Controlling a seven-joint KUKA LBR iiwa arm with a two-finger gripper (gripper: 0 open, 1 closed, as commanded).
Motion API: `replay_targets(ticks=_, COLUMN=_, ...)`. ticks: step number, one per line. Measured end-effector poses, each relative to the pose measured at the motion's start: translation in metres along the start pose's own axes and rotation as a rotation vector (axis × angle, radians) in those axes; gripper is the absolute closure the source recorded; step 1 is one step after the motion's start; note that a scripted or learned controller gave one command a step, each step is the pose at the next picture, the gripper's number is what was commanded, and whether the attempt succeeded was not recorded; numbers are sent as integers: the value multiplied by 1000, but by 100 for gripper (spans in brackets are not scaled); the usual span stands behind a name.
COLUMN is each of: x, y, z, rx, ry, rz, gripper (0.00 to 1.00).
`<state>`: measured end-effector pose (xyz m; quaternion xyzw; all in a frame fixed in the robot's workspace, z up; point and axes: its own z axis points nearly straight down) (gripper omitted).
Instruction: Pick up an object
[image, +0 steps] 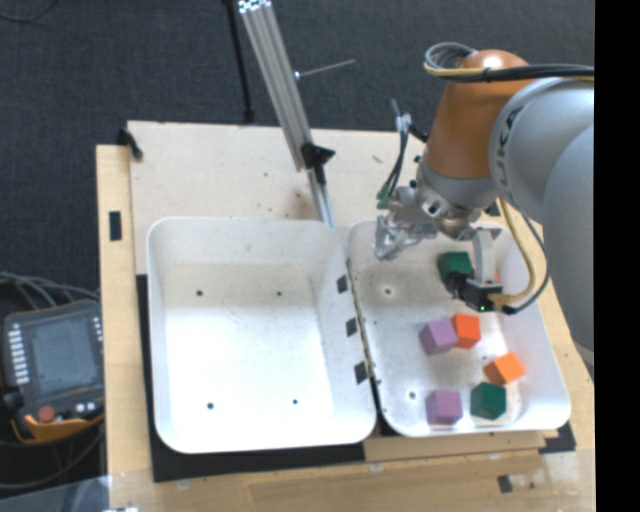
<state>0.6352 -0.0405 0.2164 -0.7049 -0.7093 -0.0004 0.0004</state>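
Right bin (540, 405) — two purple blocks (438, 337) (443, 406), two orange (467, 329) (505, 368), dark green cube (488, 401); another green block (456, 265) half hidden behind the arm (520, 110). Gripper (392, 243) over the bin's far-left corner — finger state cannot be told. Left bin (170, 250); handheld pendant (52, 358) at the left edge, screen unreadable

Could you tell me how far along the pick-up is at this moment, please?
Done: the gripper has reached the right bin, at its upper left corner. In hand: nothing shows between the fingers. Left: the grasp itself. Every block lies in the bin: two purple, two orange, two green.
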Motion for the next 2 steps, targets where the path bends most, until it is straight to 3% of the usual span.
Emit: replay_targets(ticks=2, x=99, y=-6, z=-25, rx=-4, ry=1, rz=-2, gripper=100)
